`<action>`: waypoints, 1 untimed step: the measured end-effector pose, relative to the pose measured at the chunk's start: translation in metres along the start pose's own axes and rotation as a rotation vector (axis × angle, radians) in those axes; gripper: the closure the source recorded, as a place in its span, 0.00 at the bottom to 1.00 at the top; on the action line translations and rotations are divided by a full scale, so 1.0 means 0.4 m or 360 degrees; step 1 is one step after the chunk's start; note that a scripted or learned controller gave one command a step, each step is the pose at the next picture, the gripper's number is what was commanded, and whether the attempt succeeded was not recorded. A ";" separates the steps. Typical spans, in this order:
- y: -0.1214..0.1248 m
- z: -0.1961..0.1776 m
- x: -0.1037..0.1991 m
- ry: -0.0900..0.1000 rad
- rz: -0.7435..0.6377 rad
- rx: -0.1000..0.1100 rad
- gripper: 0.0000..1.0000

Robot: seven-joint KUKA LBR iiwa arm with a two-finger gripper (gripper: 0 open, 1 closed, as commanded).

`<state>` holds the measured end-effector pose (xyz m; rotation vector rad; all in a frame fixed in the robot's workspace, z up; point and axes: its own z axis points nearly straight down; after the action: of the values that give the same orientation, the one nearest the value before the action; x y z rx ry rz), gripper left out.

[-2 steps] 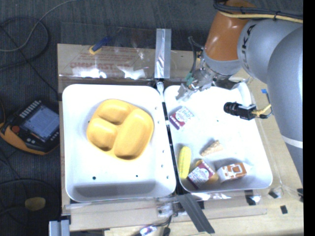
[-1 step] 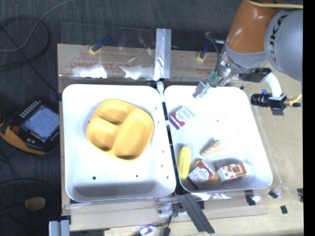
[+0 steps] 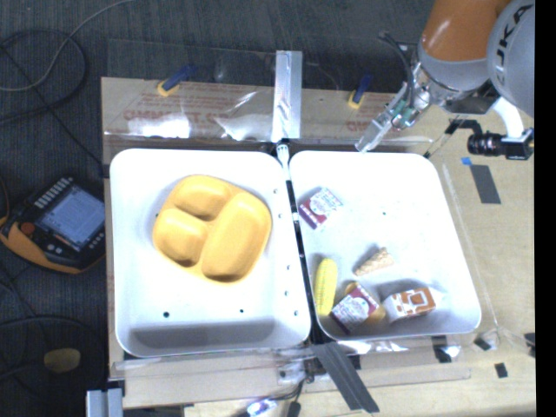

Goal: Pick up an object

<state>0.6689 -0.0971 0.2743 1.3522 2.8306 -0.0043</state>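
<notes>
Presently, the arm (image 3: 473,24) enters from the upper right, its orange band above the far right corner of the bench; the gripper (image 3: 382,133) hangs over the back rim of the right bin (image 3: 452,233), tilted down and to the left, its tip pointing toward the bin's far left area; whether it is open or closed cannot be told at this size, and nothing is seen in its grasp.

The right bin holds 5 items, none touching the gripper. A small purple-and-white packet (image 3: 319,207) lies near the bin's left wall in the far half, its long axis slanting from lower left to upper right. A tan wedge-shaped piece (image 3: 372,262) lies near the centre, long axis near horizontal, its narrow end pointing up and right. A yellow corn cob (image 3: 325,287) lies against the left wall in the near half, long axis running near to far. A 2nd purple-and-white packet (image 3: 354,307) sits just beside the cob at the near edge, resting over something orange that is mostly hidden. An orange-and-white carton (image 3: 411,303) lies just right of that packet, long axis near horizontal.

The left bin (image 3: 130,259) holds 1 large yellow moulded object (image 3: 211,227) with 3 rounded lobes, set in the far half.
</notes>
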 end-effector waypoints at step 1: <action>0.052 0.156 0.080 0.0005 -0.0153 -0.0001 1.00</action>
<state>0.6652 -0.0593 0.2115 1.2153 2.8950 -0.0016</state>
